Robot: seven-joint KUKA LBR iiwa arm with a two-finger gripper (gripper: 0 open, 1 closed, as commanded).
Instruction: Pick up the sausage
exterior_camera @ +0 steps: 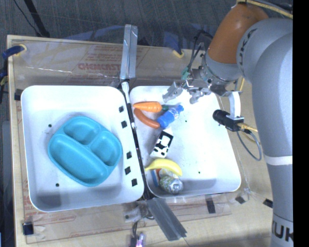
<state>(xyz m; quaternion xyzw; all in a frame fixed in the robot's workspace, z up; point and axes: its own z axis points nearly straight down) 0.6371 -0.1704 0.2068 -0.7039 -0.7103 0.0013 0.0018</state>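
The sausage (146, 119), a curved orange-brown plastic link, lies on the floor of the right white bin (221, 153) near that bin's 10 o'clock corner, close against the dividing wall. Nothing grips it, so you should count the pick as not yet made. Just beside it at 12 o'clock lies an orange toy carrot (148, 107), and at its 3 o'clock a small blue bottle (170, 116); whether either touches it cannot be told.

The two-finger gripper (184, 92) hangs at the sausage's 2 o'clock, near the bin's upper rim, its metal fingers spread apart with nothing between them. By my judgement, the approach, the closing and the lift all remain, and the crowding neighbours leave you little room for a clean grasp.

Further out at 5 o'clock from the sausage sit a black-and-white patterned block (163, 143), a yellow banana (164, 165) and a crumpled foil-like item (170, 182). The left white bin (36, 138) holds a blue divided plate (85, 149).
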